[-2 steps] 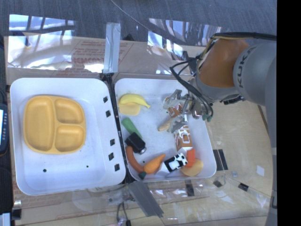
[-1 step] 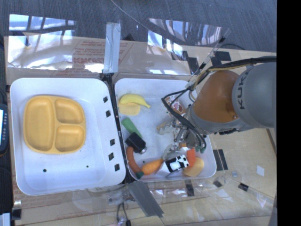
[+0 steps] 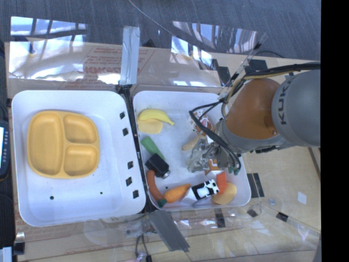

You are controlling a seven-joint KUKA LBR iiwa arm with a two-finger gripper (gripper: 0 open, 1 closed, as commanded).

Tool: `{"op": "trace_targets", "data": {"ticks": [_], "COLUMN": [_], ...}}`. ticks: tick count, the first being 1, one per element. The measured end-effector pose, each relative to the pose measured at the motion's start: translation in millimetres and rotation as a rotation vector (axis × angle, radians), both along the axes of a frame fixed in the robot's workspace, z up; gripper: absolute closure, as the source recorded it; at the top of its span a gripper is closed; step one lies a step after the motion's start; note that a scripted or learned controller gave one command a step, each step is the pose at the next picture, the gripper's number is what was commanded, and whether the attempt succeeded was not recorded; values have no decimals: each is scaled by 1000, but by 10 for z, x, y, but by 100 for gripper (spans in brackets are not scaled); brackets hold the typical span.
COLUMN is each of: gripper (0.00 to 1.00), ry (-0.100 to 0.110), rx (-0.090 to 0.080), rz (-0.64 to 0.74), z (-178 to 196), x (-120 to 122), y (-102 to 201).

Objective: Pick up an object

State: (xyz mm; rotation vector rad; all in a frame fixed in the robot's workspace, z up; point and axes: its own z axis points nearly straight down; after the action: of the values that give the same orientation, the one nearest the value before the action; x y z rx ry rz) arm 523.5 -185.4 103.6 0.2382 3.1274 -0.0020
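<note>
Objects for picking lie in the right-hand shallow white bin (image 3: 180, 100), at centre-right of the frame, while the left-hand white bin (image 3: 22, 146) bears a yellow plastic tray with three compartments (image 3: 62, 143). Largest in view is the grey arm with its orange band (image 3: 253, 111), coming in from the right; its metal two-finger gripper (image 3: 203, 158) hangs low over the middle of the right bin among cables, and whether it is apart or together I cannot tell. Next in size, a yellow plastic banana (image 3: 152, 120) lies at the bin's upper left, apart from the rest; it looks light, stiff and smooth, so a grip across its thicker middle seems safest. Below it sit a green cylinder-like toy (image 3: 150, 145) and a small black block (image 3: 157, 164), touching or nearly so. Along the lower edge crowd an orange carrot-shaped toy (image 3: 175, 192), a black-and-white patterned piece (image 3: 205, 190) and a pale peach rounded piece (image 3: 226, 194), close together and likely harder to isolate.
</note>
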Motion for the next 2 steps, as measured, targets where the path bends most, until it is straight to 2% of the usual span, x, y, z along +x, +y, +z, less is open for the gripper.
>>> {"op": "trace_targets", "data": {"ticks": [1,2], "gripper": [100,100], "ry": [0,2], "rx": [0,3], "rz": [-80,-252], "z": [513,449], "x": [652,950], "y": [-246,276]}}
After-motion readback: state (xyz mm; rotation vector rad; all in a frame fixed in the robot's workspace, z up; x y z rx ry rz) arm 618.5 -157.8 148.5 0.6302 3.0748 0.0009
